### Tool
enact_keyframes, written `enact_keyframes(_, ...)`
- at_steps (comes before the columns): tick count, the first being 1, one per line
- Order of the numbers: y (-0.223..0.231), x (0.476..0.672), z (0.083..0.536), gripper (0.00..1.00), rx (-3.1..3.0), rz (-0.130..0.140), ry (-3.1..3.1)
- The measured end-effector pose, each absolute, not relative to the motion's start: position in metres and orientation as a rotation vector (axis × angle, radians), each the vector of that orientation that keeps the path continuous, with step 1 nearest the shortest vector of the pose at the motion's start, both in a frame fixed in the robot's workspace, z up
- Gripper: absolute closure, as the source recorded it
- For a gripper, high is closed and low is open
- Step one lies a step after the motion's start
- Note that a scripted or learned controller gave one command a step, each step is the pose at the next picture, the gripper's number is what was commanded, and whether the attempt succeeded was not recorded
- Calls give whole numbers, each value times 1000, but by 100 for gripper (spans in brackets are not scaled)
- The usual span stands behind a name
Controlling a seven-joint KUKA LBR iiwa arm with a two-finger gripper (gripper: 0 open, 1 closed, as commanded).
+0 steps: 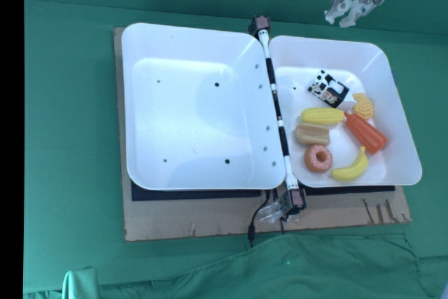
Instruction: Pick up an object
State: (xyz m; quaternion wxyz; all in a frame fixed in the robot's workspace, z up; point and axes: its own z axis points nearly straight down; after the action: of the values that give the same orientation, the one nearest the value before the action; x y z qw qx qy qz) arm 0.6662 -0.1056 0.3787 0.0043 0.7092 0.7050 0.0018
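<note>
So from my end, the gripper (348, 12) is up in the top right, hanging above the green cloth just past the far edge of the right bin (392, 73), nowhere near touching anything. Fingers point down and look spread a bit with nothing between them, so I'd call the jaws apart and empty.

All the stuff to pick is sitting in the right bin. A black-and-white carton (327, 88) lies toward the middle near the far side. Just right of it is a small yellow pineapple-ish piece (363, 106). An orange bottle (366, 133) lies on a slant below that, toward the right edge. A corn cob (323, 115) rests on top of a hot dog bun (312, 134), both near the left edge by the divider. A pink donut (318, 158) sits toward the near left corner, and a banana (351, 167) curves along the near edge right beside it.

The left bin (147, 45) shows just a few dark dots on its floor.
</note>
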Motion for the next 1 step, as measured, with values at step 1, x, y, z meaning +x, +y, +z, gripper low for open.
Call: enact_keyframes(1, -120, 701, 437, 100, 2215, 8, 2208)
